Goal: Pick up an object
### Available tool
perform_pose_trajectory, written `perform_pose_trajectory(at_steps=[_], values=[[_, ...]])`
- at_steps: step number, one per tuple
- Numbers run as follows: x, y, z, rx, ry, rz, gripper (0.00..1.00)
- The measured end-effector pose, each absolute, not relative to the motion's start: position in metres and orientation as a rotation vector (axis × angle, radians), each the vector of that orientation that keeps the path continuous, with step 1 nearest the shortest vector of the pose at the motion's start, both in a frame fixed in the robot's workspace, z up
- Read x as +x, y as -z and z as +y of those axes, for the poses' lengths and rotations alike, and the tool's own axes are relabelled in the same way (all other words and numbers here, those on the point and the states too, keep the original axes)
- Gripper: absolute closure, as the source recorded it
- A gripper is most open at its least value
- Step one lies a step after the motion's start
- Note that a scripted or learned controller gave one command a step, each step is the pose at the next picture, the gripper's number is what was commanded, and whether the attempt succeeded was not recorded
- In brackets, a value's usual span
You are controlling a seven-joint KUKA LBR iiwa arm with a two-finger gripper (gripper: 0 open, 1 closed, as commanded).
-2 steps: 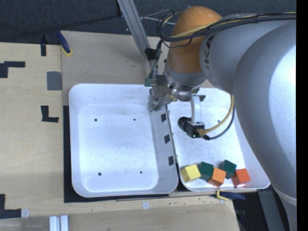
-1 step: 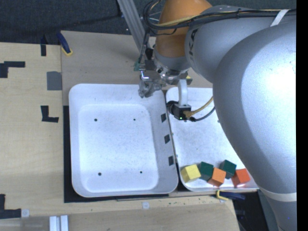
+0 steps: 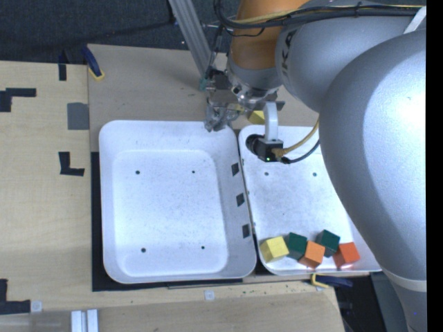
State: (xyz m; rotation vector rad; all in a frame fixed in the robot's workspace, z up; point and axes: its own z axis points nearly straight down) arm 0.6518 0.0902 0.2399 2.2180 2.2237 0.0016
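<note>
1. Gripper (image 3: 216, 122) sits at the far rim of the left bin (image 3: 111, 185), close to that bin's far right corner, hanging from the grey arm (image 3: 360, 68) with its orange band (image 3: 266, 5) just above the wrist.
2. Fingers point down toward the bin's rim. They are small and dark against the bench, and I cannot tell how far apart they stand, nor whether anything lies between them.
3. Blocks are the things to be picked, and all of them lie well away from the gripper, in the near corner of the right bin (image 3: 291, 192), on the opposite end of that bin from the wrist.
4. Yellow block (image 3: 275, 247) is the one nearest the wall shared by the two bins. Just beside it, further from the gripper's side, is a dark green block (image 3: 297, 243).
5. Orange block (image 3: 313, 254) touches or nearly touches that green one. A second green block (image 3: 328, 241) sits just beyond it, and a red-orange block (image 3: 346, 254) lies at the outer end of the cluster, next to the arm's large grey link.
6. Black fitting with a small green light (image 3: 265, 149) hangs below the wrist, over the far end of the right bin, with a yellowish cable (image 3: 304, 144) looping off it.
</note>
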Motion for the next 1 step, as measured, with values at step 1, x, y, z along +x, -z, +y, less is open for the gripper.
perform_pose_trajectory(at_steps=[1], values=[[0.6069, -0.2262, 0.0956, 2.222, 0.008, 2.225, 1.00]])
